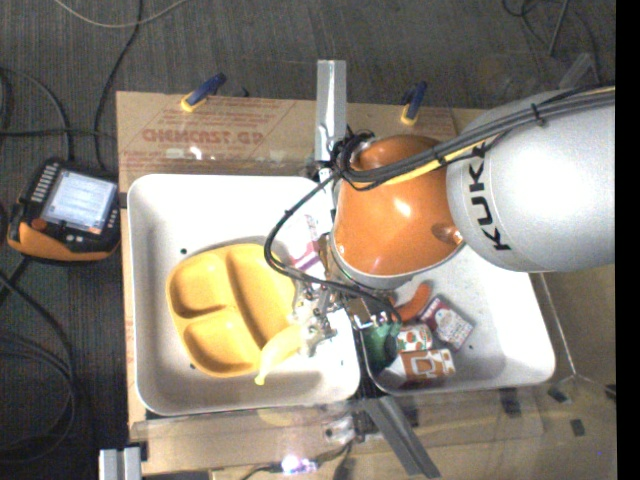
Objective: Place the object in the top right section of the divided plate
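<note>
Banana point(277, 353), pale yellow, long axis slanting down-left, upper end at gripper point(312, 330), hold unconfirmed, opening not discernible; overhanging lower right rim of divided plate point(215, 303), target section farther up.

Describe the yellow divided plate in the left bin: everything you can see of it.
The plate is yellow-orange, glossy like plastic, rounded, with raised ridges splitting it into three sections. It lies flat on the floor of the left bin, toward the bin's right half. Its right edge is hidden under the gripper. A pale yellow, banana-like object overlaps its lower right rim below the gripper; whether it rests on the plate or is held cannot be told. The visible sections look bare.
</note>
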### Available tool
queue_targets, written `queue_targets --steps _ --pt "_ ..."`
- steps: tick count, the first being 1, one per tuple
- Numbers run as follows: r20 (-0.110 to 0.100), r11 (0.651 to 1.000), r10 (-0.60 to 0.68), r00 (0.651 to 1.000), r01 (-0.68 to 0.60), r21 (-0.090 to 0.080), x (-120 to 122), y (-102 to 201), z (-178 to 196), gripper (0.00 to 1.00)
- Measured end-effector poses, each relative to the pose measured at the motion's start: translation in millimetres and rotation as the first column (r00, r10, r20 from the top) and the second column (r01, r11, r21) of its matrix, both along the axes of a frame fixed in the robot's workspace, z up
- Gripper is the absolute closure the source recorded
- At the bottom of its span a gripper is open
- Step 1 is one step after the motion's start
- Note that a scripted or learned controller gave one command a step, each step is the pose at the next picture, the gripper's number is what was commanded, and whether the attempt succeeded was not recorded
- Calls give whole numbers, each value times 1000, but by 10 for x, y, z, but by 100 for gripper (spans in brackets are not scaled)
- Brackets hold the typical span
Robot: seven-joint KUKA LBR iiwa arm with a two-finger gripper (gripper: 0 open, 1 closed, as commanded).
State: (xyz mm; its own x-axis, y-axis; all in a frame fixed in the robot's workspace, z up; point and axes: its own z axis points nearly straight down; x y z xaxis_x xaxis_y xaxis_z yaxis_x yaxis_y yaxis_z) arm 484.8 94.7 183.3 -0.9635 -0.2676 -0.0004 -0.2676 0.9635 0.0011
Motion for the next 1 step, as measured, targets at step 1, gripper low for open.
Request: queue_targets --steps 1 --pt "5 909 416 909 -416 1 125 99 2384 100"
